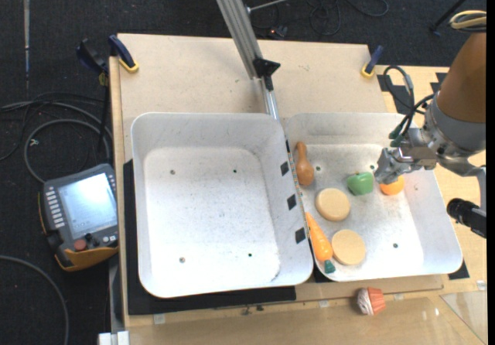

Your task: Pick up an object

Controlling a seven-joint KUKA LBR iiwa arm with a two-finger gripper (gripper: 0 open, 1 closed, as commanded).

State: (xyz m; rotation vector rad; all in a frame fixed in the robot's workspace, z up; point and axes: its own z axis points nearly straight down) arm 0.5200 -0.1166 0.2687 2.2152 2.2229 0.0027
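My gripper (pixel 389 168) hangs low in the right bin (pixel 433 247), right over a small orange fruit (pixel 393 186) and just to the right of a green pepper-shaped toy (pixel 360 182). Whether anything sits between its tips cannot be made out. Further left in the same bin lie two round tan discs (pixel 333 204) (pixel 349 247), a brown bottle-shaped toy (pixel 304 165) and an orange carrot (pixel 319 241) along the bin's left wall.
The left bin (pixel 147 204) adjoins the right one. A metal pole (pixel 236 15) slants down to the bins' shared back corner. A pink-orange toy (pixel 370 302) lies on the bench in front of the right bin. A teach pendant (pixel 81 216) sits off the bench at left.
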